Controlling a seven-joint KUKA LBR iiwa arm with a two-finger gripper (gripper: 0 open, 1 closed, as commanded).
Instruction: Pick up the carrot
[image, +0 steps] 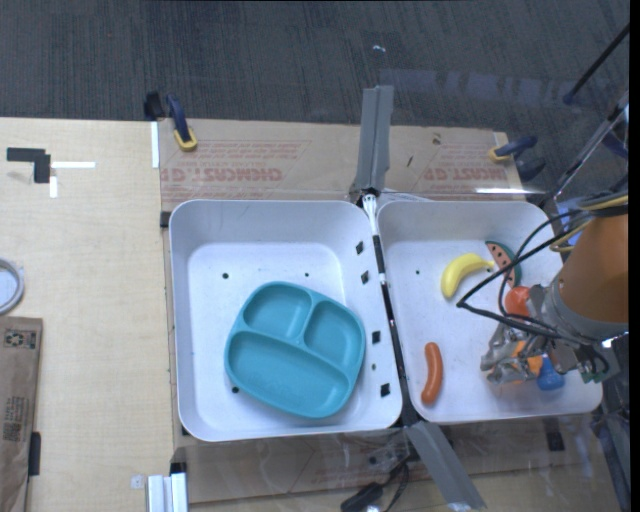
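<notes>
Carrot (519, 346) sat at lower right of frame, in right bin (455, 235), under gripper (508, 362) and partly hidden. Fingers: couldn't tell open or shut. Blue piece (549, 379) just beside. Sausage (432, 372) lower left in same bin, banana (462, 272) above. Teal divided plate (294, 348) in left bin (200, 290).

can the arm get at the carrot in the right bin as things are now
Probably yes: the gripper sits low in the right bin, and the carrot lies alone on bare floor just beside it, nothing between them.

Orange carrot (517, 299), partly hidden, right bin (470, 215)
</notes>
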